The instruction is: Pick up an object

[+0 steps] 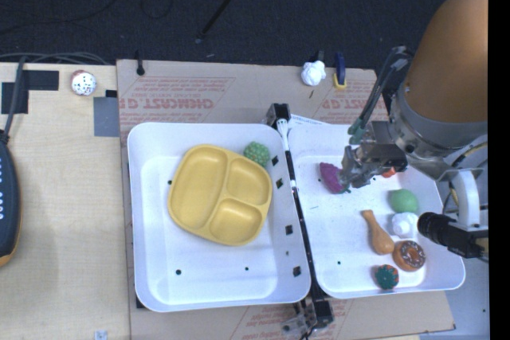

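Claw: we see the claw (351, 177) low in the right bin (335, 275), right of centre in the frame; we cannot tell its state.
Purple object: a purple object (330, 177) lies touching the claw's left side; a grip is not visible to us.
Other pieces: a green ball (403, 200), a tan drumstick (378, 232), a doughnut (409, 255) lower right.
Left bin: we see the left bin (159, 267) bearing a yellow divided plate (221, 193) and a green knobbly ball (256, 153).

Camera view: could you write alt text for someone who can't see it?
A grey robot arm reaches over the right white bin, its gripper beside a purple toy. The left bin holds a yellow divided plate.
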`<control>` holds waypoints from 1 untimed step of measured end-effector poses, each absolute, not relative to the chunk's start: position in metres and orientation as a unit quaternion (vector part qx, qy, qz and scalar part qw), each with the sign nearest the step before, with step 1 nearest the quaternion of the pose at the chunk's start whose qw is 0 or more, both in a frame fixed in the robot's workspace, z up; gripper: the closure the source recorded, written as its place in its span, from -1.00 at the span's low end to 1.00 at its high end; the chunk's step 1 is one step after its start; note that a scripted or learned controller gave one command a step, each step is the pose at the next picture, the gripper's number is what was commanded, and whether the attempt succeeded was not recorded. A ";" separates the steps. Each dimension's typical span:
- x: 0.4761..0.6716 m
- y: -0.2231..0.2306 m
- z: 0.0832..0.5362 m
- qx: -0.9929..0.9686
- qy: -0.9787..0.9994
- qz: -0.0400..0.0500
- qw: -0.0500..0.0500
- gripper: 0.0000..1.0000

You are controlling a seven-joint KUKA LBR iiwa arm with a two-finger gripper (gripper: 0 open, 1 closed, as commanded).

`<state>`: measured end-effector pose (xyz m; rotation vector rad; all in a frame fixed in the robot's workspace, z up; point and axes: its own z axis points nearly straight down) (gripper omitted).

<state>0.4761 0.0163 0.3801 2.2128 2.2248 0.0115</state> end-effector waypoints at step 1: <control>0.476 0.089 0.439 0.705 0.710 0.003 0.001 1.00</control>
